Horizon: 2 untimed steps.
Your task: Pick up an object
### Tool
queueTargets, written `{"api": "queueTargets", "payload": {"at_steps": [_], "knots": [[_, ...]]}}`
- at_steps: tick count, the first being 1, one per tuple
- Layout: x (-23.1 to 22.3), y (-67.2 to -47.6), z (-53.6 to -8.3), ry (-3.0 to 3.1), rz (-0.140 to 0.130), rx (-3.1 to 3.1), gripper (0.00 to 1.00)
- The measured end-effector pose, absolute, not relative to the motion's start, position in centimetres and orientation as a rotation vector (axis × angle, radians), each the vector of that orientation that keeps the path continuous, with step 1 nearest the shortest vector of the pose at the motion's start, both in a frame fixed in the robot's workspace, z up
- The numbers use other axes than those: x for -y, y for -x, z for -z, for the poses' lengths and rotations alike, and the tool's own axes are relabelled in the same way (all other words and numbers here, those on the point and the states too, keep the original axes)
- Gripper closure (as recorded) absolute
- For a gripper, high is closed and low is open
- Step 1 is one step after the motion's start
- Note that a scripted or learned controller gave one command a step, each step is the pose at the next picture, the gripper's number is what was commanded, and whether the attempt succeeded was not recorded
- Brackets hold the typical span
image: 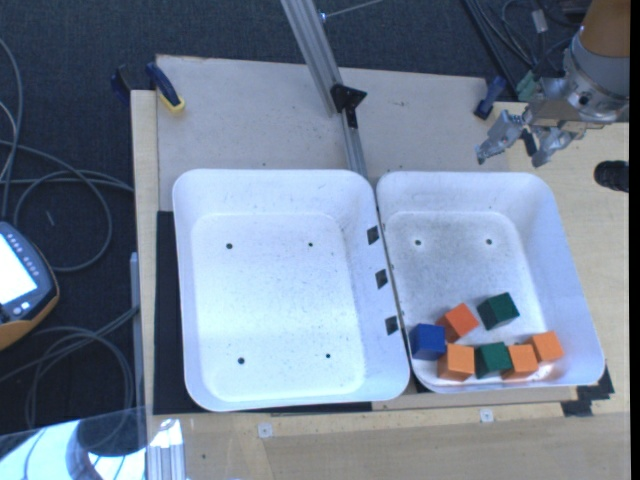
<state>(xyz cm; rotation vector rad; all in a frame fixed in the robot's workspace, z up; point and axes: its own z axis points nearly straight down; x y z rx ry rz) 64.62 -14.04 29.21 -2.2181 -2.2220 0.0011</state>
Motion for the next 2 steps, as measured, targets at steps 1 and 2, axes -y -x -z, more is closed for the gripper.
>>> {"api": "queueTargets", "payload": {"at_steps": [1,2], "knots": [[11.5,-60.3,-15.5,2.215,-0.008,2.214,0.0],[16.4,-49.8,-18.0,2.224,-0.002,2.213,0.0]]}}
